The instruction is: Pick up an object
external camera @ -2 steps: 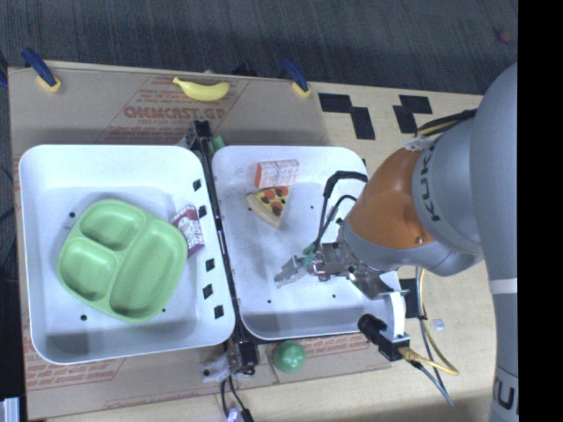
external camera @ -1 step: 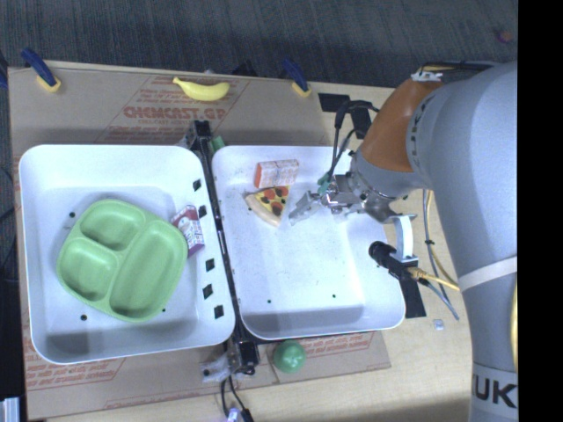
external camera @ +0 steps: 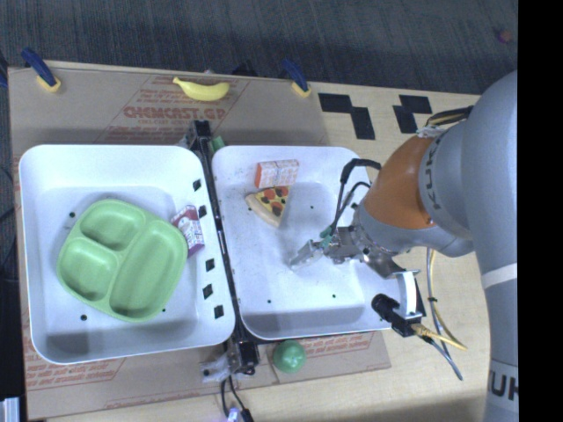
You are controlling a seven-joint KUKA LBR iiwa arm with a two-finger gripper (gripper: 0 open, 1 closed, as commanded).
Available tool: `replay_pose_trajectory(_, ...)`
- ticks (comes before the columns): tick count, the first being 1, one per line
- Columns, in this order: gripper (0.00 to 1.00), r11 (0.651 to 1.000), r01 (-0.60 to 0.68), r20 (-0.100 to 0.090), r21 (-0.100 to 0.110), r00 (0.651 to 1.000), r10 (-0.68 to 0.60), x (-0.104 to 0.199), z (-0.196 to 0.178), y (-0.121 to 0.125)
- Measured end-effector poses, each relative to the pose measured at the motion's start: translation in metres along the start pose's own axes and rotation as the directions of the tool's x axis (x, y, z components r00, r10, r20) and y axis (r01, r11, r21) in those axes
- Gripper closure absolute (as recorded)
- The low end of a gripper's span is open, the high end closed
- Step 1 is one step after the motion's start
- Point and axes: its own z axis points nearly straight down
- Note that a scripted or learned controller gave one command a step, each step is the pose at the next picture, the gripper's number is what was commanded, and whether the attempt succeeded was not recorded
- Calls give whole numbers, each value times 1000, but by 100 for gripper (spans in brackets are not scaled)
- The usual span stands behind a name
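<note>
Camera view: claw (external camera: pixel 303 255) low in the right bin (external camera: pixel 352 310), over bare white floor, tips pointing left; too small and blurred to tell whether spread or closed, nothing seen between them. Step in hand judged as the approach, no pick made yet. Nearest candidates just up and left of the claw: pizza-slice toy (external camera: pixel 268 202), flat, yellow-orange wedge with dark and red spots, and touching or nearly touching it from above, a small red-and-white box (external camera: pixel 276 173) near the bin's far wall. Next move likely calls for a shift toward the far wall, then a descent square over one piece; flat slice probably hard to pinch. Further out, left bin (external camera: pixel 35 236): green divided tray (external camera: pixel 121 258), small dark-red packet (external camera: pixel 188 228) at its edge. On the tabletop (external camera: pixel 369 112): banana (external camera: pixel 202 87) beyond the bins, green ball (external camera: pixel 288 355) at the near side.
</note>
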Motion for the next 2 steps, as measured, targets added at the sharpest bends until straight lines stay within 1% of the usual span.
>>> replay_pose_trajectory(1,0,1000,-1,0,-4,1000,1,24,-1,100)
replay_pose_trajectory(2,100,1000,6,0,-2,1000,-6,24,-11,100)
